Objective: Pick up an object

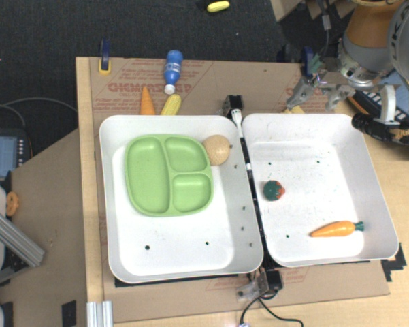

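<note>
1. We see the claw at the upper right of the frame, above the right bin's far rim; fingers spread, nothing between them.
2. Right bin: a toy carrot lies near its lower right corner; a small red-and-green toy sits at its left side, well apart from the claw.
3. Left bin: a green divided plate, with a tan ball touching its upper right edge.

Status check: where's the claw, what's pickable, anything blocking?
Claw above right bin's far edge, nothing between its fingers. Carrot and small red-green toy lie loose in right bin. Nothing over either.
</note>
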`<action>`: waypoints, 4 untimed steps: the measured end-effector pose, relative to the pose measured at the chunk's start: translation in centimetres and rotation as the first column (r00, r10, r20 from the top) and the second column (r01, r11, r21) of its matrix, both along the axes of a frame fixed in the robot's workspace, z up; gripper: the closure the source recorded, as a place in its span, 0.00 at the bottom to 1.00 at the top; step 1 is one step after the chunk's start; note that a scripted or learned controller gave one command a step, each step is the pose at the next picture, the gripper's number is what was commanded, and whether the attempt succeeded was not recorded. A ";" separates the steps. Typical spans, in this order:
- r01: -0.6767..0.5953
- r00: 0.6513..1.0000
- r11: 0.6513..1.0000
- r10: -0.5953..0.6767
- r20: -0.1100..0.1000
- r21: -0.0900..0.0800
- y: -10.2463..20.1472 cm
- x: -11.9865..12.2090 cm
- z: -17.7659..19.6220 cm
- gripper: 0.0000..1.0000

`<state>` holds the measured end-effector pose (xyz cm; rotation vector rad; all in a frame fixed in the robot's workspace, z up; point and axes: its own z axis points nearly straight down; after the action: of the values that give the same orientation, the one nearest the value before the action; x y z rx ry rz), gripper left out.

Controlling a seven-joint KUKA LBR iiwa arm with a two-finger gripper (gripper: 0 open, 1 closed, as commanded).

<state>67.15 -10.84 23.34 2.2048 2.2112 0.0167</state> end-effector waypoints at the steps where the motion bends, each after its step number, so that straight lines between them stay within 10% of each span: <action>1: 0.001 0.999 1.000 -0.001 -0.034 0.009 1.9 -0.9 -14.9 0.00; 2: 0.006 1.000 1.000 -0.005 -0.029 0.007 0.5 -7.9 -15.0 0.00; 3: 0.004 1.000 1.000 -0.004 -0.020 0.006 0.6 -7.5 -13.8 1.00; 4: 0.002 1.000 1.000 -0.002 -0.015 0.004 0.9 -7.3 -8.7 1.00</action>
<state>59.87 -9.95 14.65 2.2165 2.2186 0.0050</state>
